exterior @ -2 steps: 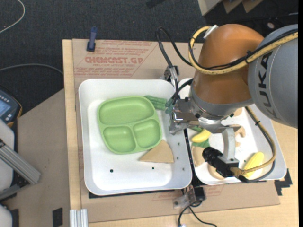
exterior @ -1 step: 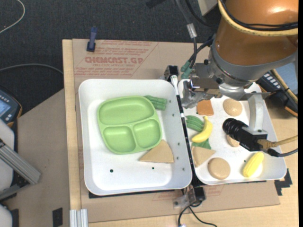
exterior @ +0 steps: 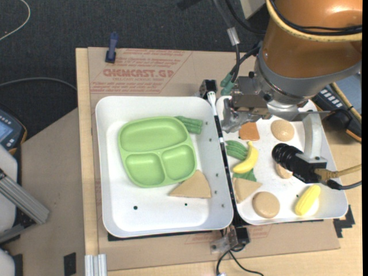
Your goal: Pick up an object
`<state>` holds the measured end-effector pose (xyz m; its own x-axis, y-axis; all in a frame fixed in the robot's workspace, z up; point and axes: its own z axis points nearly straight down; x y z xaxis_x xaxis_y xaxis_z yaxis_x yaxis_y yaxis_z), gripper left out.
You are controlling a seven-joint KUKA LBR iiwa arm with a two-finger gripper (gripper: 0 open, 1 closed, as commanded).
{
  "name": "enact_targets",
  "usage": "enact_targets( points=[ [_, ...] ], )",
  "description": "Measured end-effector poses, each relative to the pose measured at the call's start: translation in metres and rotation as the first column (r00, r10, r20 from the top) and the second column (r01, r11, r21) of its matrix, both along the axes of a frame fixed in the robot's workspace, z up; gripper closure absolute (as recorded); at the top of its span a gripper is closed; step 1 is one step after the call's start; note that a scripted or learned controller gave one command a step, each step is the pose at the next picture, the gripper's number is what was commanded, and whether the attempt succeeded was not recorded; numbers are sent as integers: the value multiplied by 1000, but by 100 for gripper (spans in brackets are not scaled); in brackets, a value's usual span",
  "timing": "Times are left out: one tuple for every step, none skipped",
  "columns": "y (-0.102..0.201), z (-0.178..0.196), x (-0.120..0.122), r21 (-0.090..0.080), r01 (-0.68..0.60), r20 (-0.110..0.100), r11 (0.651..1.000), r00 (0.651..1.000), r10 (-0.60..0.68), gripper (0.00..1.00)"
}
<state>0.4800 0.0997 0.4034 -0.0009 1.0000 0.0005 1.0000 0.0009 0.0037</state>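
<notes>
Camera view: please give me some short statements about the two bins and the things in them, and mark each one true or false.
1. The green divided plate lies in the left bin. True.
2. The banana lies in the left bin. False: it lies in the right bin.
3. A tan wedge lies beside the plate's lower right edge. True.
4. The gripper is above the left bin's middle. False: it is over the right bin's upper left part, near the orange piece.
5. The corn cob is near the right bin's lower right corner. True.

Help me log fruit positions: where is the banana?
The banana lies in the right bin, near its left wall, beside the green leafy piece.
</notes>
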Motion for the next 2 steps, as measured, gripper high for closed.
enact_targets(
  points=[
    [0,10,1,0,0,2,1000,1000,0,100],
    [1,20,1,0,-1,5,1000,1000,1,100]
  ],
)
